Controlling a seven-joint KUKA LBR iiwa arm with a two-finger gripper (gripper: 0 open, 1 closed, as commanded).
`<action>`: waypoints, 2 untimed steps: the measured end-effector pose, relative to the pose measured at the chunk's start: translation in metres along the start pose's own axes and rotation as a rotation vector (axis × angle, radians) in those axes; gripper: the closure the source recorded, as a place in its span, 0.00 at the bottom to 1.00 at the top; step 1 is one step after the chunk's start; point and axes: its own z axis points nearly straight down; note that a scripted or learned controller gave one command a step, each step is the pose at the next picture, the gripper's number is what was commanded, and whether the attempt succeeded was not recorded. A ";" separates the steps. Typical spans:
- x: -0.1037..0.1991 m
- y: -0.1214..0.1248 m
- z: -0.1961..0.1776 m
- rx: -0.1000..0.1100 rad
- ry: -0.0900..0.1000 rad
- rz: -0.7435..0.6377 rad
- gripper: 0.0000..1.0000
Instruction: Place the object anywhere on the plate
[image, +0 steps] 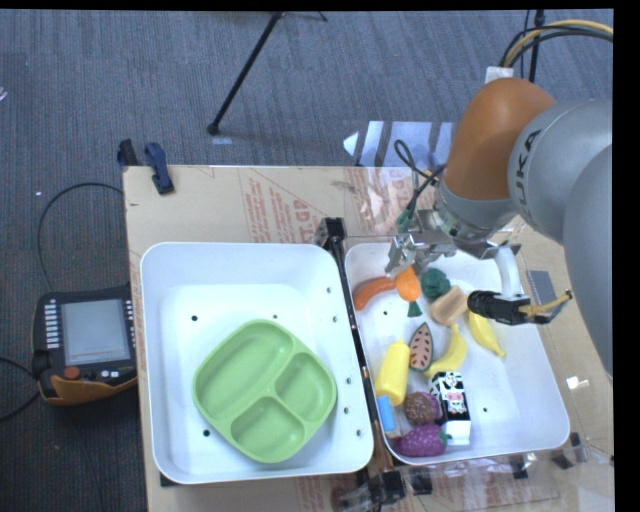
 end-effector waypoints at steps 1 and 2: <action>0.069 -0.054 0.001 0.005 0.003 -0.035 1.00; 0.169 -0.101 -0.018 0.005 0.002 -0.237 1.00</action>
